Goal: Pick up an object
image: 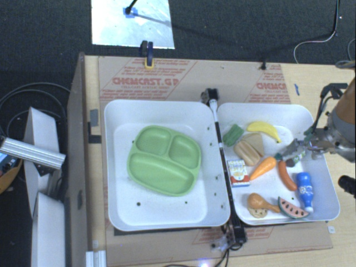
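The right bin (320, 121) holds several toy foods: a yellow banana (264, 130), a green piece (232, 133), a tan bread slice (250, 147), an orange carrot (262, 168), a red sausage (286, 177), a blue bottle (304, 191), a watermelon slice (292, 209), a brown drumstick (258, 203) and a small white and red carton (237, 171). My gripper (290, 152) reaches in from the right. It hangs low over the bin, just above the sausage's upper end and right of the carrot's tip. Nothing is visibly held.
The left bin (128, 115) holds a green divided plate (165, 159). A black clamp strip (221, 149) runs between the two bins. The arm's grey body (342, 127) stands over the right bin's far right edge.
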### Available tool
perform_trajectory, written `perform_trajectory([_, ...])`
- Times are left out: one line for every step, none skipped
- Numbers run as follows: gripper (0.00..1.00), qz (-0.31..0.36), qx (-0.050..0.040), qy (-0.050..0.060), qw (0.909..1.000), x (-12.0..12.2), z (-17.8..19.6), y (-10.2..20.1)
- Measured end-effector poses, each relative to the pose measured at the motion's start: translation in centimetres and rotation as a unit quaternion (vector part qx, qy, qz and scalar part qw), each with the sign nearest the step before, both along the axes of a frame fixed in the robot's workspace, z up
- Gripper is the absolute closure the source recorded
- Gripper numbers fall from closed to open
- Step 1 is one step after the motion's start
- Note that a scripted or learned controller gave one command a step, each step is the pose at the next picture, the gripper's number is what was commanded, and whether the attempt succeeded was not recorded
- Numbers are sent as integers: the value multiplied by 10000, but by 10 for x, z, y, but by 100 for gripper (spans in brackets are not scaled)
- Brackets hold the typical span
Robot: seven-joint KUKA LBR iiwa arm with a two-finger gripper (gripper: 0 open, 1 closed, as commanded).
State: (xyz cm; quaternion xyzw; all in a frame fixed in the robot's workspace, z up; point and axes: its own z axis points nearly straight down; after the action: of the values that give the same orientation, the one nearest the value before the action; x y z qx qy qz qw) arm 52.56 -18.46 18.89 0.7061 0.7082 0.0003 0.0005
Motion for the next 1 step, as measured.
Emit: perform_trajectory([0, 25, -32, -72, 10000, 55, -81, -4])
